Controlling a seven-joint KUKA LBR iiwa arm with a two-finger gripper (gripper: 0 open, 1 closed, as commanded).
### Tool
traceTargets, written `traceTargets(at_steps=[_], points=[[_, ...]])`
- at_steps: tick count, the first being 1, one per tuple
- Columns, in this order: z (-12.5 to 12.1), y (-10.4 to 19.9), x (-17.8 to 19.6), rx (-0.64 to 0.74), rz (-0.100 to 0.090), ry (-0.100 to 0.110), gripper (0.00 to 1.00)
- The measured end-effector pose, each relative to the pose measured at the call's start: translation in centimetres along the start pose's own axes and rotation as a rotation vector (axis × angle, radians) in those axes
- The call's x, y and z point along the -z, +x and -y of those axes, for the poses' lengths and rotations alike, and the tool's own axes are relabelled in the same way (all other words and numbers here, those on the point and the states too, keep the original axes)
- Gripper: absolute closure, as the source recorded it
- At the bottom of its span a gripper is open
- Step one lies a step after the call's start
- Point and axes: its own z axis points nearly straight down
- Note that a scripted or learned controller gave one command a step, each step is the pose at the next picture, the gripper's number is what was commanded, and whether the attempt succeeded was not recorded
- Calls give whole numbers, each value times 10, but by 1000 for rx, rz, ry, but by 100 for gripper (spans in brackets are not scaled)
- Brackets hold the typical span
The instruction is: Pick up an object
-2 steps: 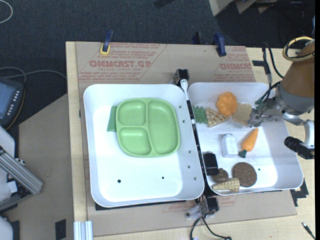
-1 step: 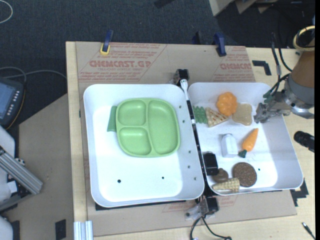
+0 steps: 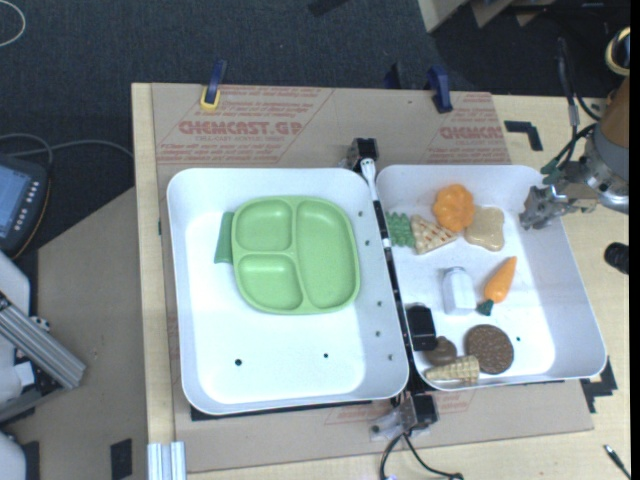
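Note:
The right bin (image 3: 560, 258) holds several toy foods: an orange lump (image 3: 453, 206), a beige bone-shaped piece (image 3: 487, 228), a waffle wedge (image 3: 432, 235), a green piece (image 3: 400, 229), a carrot (image 3: 499, 280), a small white cylinder (image 3: 459, 289), a brown round cookie (image 3: 490, 348), a corn piece (image 3: 455, 371) and a dark lump (image 3: 438, 348). My gripper (image 3: 540, 208) hangs over the bin's upper right edge, to the right of the bone-shaped piece, with nothing seen between its fingers.
The left bin (image 3: 200, 348) carries a green divided plate (image 3: 295, 253). A black block (image 3: 420, 322) lies at the divider between the bins. Blue and yellow clamps (image 3: 212, 88) hold the cardboard base at the back.

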Motion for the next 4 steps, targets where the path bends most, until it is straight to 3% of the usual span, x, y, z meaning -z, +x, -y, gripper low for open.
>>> traceTargets(at_steps=[1,4], points=[[-1,0,25,0,0,2,100],[41,145,6,3,-5,10,100]])
